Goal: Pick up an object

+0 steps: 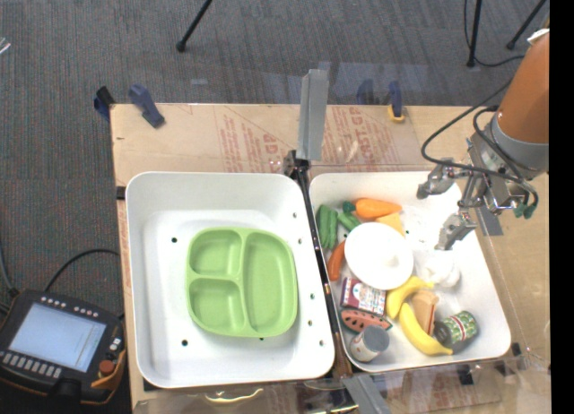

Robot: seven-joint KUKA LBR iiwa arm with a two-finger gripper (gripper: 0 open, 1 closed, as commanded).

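**Gripper over the right bin, nothing picked yet**

The task names no one object, so I take the white plate [378,255] as my landmark; it lies upside down near the middle of the right bin [499,314], and the candidates cluster around it. Behind it lie a carrot [377,208] and some green vegetables [328,224]. In front of it I see a small box [363,297], a banana [417,324] and a tin [458,329] with a green label. Just to its right lies something white and crumpled [441,269]; I cannot tell what it is.

My gripper [446,213] hangs above the bin, to the right of the plate and a little behind it. Its two fingers stand apart, one toward the bin's back wall and one nearer the crumpled thing, with nothing between them. So I judge I am in the approach: the grasp is not yet made and every object rests in the bin.

The next move calls for choosing a target, and the crumpled thing looks nearest. Then I would centre the spread fingers over it, descend and close. The crowding worries me, since a finger could land on the plate's rim.

Well left of the plate, the other bin [143,224] holds a green tray [242,282].
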